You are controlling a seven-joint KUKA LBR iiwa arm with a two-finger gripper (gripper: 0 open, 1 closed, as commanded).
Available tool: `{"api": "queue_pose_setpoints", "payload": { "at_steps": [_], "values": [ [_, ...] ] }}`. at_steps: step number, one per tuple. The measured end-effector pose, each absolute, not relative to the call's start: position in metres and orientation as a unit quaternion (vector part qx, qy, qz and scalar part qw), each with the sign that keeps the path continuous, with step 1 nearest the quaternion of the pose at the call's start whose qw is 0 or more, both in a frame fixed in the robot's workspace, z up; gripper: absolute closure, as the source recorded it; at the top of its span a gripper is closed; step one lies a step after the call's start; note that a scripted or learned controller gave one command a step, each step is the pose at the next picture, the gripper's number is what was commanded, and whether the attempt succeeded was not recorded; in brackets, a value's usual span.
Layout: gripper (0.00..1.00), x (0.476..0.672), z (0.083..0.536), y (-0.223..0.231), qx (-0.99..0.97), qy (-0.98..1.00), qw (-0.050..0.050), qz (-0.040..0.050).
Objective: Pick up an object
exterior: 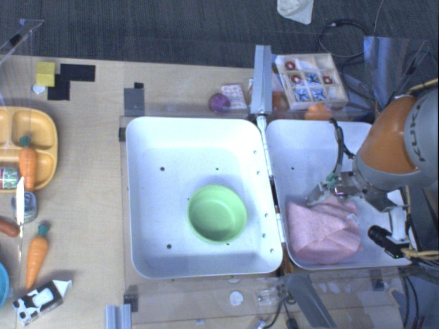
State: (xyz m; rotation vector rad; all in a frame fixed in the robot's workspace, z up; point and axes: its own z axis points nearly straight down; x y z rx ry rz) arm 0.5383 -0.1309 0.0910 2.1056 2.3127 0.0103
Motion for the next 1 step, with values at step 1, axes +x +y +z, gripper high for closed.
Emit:
{"api": "queue_pose_setpoints", "payload": {
  "at_steps": [1],
  "values": [
    [0.00, 0.5063, 0.0913, -0.1370, 0.631, 0.776, 0.010, 0.0049]
  ]
}}
